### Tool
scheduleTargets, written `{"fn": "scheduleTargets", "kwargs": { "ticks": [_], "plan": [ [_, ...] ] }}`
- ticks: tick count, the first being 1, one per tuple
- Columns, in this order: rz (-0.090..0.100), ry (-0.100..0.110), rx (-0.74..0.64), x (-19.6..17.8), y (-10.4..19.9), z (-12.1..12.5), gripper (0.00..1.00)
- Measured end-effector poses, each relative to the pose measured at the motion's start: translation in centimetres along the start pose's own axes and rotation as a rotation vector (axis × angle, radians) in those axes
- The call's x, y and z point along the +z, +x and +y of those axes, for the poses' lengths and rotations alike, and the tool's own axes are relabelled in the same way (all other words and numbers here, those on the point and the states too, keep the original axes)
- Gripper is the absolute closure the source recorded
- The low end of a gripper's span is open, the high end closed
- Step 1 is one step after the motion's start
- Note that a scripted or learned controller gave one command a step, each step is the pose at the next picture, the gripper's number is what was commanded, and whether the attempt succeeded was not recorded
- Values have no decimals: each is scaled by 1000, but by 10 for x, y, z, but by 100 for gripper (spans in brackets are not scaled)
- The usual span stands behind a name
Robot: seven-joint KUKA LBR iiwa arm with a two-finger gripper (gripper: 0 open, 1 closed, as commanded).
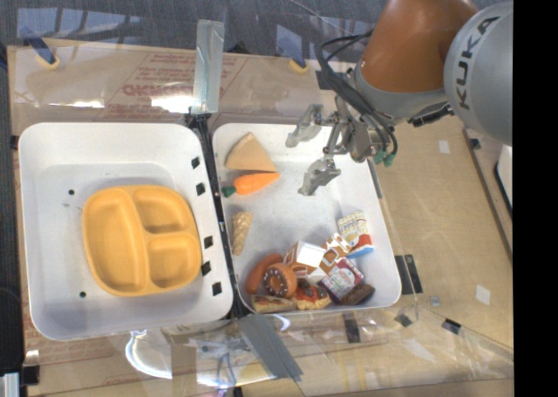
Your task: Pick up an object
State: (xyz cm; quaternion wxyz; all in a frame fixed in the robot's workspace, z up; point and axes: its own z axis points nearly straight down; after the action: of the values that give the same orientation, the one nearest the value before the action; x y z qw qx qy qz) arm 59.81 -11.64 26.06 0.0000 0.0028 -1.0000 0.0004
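The grey arm with its orange band reached in from the right above the far right corner of the right bin. The left bin carried a yellow divided plate lying flat near its middle. The gripper hung over the far part of the right bin, its two fingers spread wide apart, with nothing between them and bare white floor beneath. Against that bin's far left corner lay a tan wedge of toy cheese, and just in front of it, touching or nearly so, an orange carrot pointing toward the left wall. Along the left wall sat a pale corn cob. Small toy foods were heaped along the near edge: a chocolate doughnut, and beside it a cluster of little printed cartons stretching toward the near right corner.
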Motion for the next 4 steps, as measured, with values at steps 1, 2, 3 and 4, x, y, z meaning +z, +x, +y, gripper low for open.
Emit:
{"fn": "scheduleTargets", "kwargs": {
  "ticks": [1, 2, 3, 4],
  "plan": [
    [8, -4, -159, 165, 37, -26, 0],
    [-2, 1, 176, 167, 1, 16, 0],
    [-6, 0, 163, 128, -52, -7, 0],
    [3, 0, 341, 160, -51, 23, 0]
  ]
}}
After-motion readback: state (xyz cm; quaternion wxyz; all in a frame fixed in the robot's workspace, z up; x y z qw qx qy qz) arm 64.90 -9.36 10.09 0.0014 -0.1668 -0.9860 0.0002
